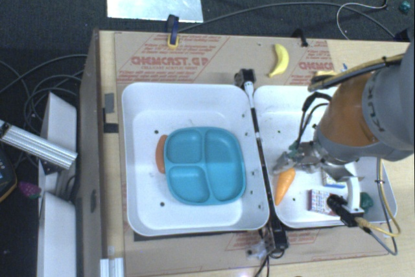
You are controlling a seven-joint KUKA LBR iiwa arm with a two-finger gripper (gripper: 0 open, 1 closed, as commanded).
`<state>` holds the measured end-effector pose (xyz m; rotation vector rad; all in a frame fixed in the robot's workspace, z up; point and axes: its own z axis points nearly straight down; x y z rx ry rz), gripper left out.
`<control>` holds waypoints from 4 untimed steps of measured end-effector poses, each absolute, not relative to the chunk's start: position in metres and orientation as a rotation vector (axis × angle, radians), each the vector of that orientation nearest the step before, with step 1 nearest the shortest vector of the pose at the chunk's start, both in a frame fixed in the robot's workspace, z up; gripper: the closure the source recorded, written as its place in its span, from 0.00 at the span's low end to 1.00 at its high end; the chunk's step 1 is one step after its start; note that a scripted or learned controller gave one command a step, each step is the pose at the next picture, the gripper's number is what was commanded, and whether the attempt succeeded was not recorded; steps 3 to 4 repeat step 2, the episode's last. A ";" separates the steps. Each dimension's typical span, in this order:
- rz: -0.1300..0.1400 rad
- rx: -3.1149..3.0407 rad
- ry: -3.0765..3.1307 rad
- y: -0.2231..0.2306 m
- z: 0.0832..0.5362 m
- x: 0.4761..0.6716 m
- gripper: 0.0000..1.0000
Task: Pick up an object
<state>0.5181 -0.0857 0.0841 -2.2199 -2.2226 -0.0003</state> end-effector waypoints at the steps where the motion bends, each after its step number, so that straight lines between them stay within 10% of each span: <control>1: -0.004 -2.220 -2.224 -0.085 0.095 0.519 1.00; 2: -0.007 -2.218 -2.230 -0.034 0.186 0.570 1.00; 4: -0.007 -2.218 -2.230 -0.034 0.186 0.570 1.00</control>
